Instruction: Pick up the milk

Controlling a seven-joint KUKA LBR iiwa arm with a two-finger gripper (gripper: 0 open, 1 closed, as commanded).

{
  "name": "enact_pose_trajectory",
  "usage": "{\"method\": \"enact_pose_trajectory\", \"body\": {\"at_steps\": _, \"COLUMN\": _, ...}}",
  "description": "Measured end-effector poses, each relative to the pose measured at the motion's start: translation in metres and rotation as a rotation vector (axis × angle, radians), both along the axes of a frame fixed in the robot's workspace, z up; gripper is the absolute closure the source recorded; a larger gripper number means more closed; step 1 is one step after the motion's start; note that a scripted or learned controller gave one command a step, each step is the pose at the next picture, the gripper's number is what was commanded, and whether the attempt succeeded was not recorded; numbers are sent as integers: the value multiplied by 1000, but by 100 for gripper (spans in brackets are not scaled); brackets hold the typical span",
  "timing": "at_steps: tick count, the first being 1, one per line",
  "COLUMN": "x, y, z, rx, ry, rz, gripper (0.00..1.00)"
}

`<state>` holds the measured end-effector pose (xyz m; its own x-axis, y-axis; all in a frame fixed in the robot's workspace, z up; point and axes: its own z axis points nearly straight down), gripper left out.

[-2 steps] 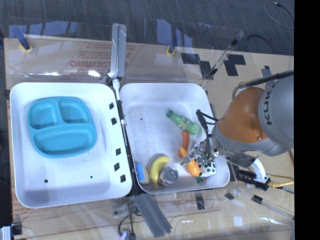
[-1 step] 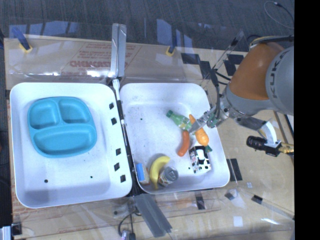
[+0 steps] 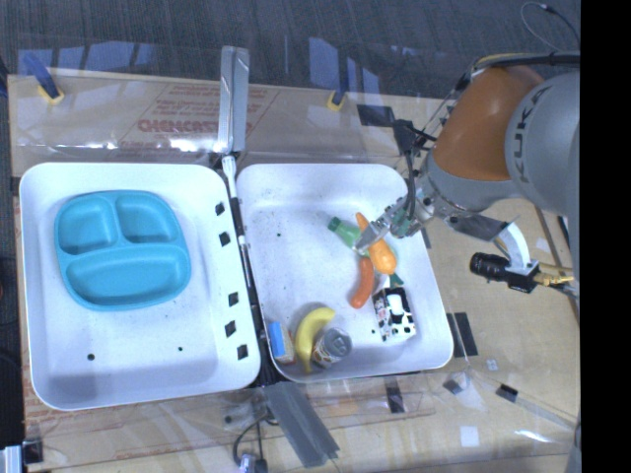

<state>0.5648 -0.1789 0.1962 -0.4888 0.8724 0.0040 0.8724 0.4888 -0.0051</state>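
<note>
I saw the milk (image 3: 395, 315), a small boxy carton with black cow patches on white, lying on its side near the right bin's (image 3: 296, 190) right wall, just below a smooth orange sausage-shaped toy (image 3: 364, 284). The gripper (image 3: 392, 227) hung over a rounded orange piece (image 3: 383, 257) and a green plastic item (image 3: 344, 230); how it was set I could not tell. A yellow banana (image 3: 310, 333), a dull grey can (image 3: 336, 344) and a blue piece (image 3: 279, 342) crowded the near edge. The left bin (image 3: 59, 363) held a glossy blue divided plate (image 3: 121, 248). Both bins sat on a pale wooden bench (image 3: 513, 363) with dark ribbed flooring (image 3: 296, 8) behind.
</note>
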Motion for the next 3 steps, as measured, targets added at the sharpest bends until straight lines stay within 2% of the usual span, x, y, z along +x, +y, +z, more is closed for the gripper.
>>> {"method": "enact_pose_trajectory", "body": {"at_steps": 1, "x": 0, "y": 0, "z": 0, "rx": 0, "ry": 0, "rz": 0, "gripper": 0}}
{"method": "enact_pose_trajectory", "body": {"at_steps": 2, "x": -68, "y": -32, "z": -103, "rx": 1, "ry": 2, "rz": -43, "gripper": 0}}
{"method": "enact_pose_trajectory", "body": {"at_steps": 3, "x": -85, "y": -20, "z": -108, "rx": 2, "ry": 2, "rz": -87, "gripper": 0}}
